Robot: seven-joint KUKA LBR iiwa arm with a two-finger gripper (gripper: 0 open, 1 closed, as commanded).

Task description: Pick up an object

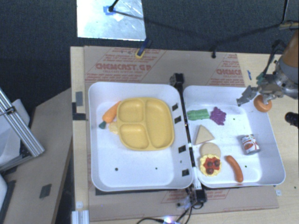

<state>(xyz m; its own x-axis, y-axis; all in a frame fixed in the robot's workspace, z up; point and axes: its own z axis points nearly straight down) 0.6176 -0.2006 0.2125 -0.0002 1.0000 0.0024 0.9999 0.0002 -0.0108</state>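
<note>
1. While you look down at the bench (pixel 219 64), you find the arm (pixel 290 59) at the far right, with its tool (pixel 256 96) over the upper right corner of the right bin (pixel 275 169).
2. You cannot tell how the tool stands; one grey finger (pixel 245 97) points left over the bin's white floor, and an orange round object (pixel 263 104) sits right at the tool, by the bin's right rim. Whether it is gripped you cannot tell.
3. In the right bin you see a green piece (pixel 197 114) and a purple grape bunch (pixel 217 115) side by side near the top, a tan wedge (pixel 203 135) below them, then a round tan piece (pixel 210 149) touching a small pizza (pixel 210 165).
4. Right of the pizza lies a sausage (pixel 234 168), and above it a small can (pixel 250 144) lies tilted.
5. In the left bin (pixel 100 171) you have a yellow divided plate (pixel 142 123), with a carrot (pixel 110 113) lying against its left edge.
</note>
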